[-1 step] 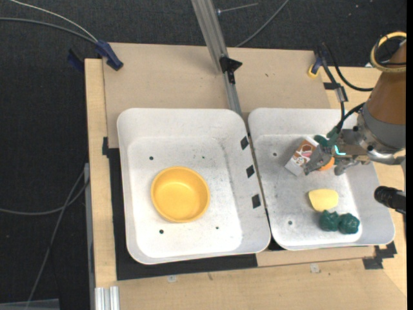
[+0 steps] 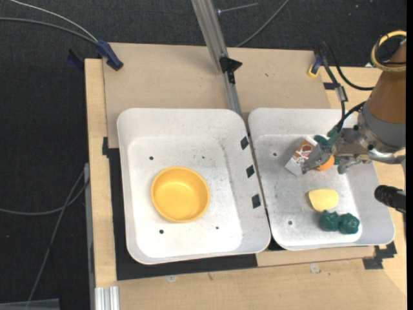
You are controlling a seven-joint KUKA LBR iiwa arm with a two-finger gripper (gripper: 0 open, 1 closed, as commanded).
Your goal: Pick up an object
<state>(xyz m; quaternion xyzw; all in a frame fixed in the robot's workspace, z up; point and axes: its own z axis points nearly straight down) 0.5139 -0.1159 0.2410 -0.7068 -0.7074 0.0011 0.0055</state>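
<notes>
Two white bins sit side by side on the bench: the left bin point(image 2: 132, 147) holds a yellow bowl point(image 2: 180, 193), and the right bin point(image 2: 277, 118) holds the rest of the objects. Nothing looks picked up yet, so I judge the task to be at the reaching or grasping stage, with lifting left to do.

The arm point(image 2: 386, 112) comes in from the right edge, its orange band above a grey wrist, bent down over the upper middle of the right bin. The gripper point(image 2: 326, 155) is low in that bin, among a small cluster of items. Just to its left lies a small white carton with a red and brown label point(image 2: 301, 157), tilted, touching or nearly touching the gripper's tip. An orange object point(image 2: 328, 163) shows right at the fingers, partly hidden by them; it seems the likeliest target, but whether it sits between the fingers or merely beneath them cannot be told. Whether the gripper is spread or closed cannot be told either, since the fingers are small and dark against the clutter.

Nearer the front of the same bin, apart from the gripper, lie a pale yellow lump point(image 2: 322, 199) and, just beside it, a dark green toy point(image 2: 339, 222). Both look untouched.
</notes>
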